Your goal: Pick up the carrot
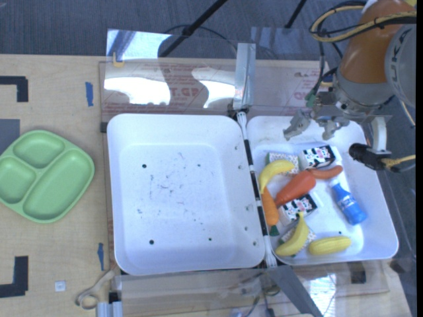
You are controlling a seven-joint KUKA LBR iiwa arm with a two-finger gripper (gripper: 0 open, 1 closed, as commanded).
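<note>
Carrot (269,210) first, since it is the target: it lies in the right bin (380,193), tight against that bin's left wall, its long axis running roughly twelve to six. The thick orange end points up toward twelve, just under the curved banana; the narrow end with a dark green tip points down toward six.

Going down in size from there: the desk (53,256) is pale wood, and on it the left bin (178,190) is the broadest white thing, its floor scuffed with faint marks. The right bin sits touching it at three o'clock. Above the right bin, at about one o'clock, the arm (377,45) comes in, grey with a wide orange band. A green divided plate (43,175) rests on the desk well apart from the bins, at nine o'clock.

The gripper (310,125) hangs over the top edge of the right bin, at about one o'clock from the carrot and apart from it. Its two fingers stand spread, with nothing between them.

Inside the right bin, an orange-red pepper-like piece (301,183) lies slanted just right of the carrot. A banana (274,172) curves above the carrot's thick end, a second banana (295,238) curls at its lower right, and a yellow lemon-like piece (328,245) sits at five o'clock. A blue bottle (347,203) lies at three o'clock. Two black-and-white printed packets (317,156) sit among the fruit.
</note>
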